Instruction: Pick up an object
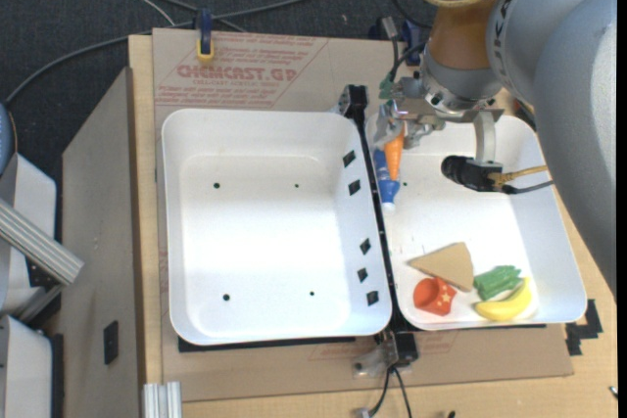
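table: brown board, dark carpet behind, upper frame
bins: left bin, right bin
hand: closed on orange-blue object, above right bin's left edge

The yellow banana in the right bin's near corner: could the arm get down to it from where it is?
Probably yes. The banana lies uncovered in the right bin, though the green piece touches it and the bin's wall is close.
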{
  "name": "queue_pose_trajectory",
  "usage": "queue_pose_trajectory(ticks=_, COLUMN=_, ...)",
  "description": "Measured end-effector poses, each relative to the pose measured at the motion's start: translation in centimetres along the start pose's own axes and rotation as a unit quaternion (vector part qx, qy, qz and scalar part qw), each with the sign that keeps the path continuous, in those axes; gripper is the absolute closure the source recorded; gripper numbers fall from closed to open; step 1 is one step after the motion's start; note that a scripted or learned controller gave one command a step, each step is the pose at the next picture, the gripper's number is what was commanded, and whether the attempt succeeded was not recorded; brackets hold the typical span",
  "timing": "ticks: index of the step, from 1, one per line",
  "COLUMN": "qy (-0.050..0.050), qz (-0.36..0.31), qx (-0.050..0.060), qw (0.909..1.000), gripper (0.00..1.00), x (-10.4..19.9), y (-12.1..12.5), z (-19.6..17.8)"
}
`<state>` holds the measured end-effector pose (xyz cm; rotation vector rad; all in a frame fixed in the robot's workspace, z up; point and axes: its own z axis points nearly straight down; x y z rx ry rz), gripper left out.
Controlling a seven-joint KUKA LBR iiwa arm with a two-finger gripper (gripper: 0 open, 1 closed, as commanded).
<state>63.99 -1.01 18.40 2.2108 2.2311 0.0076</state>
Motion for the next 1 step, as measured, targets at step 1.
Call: queue_pose_trajectory(ticks=1, qy=0.000, qz=0.002, qx=0.005, qw=1.0000, gripper=1.00, x=5.00, y=-3.58, z=-0.09)
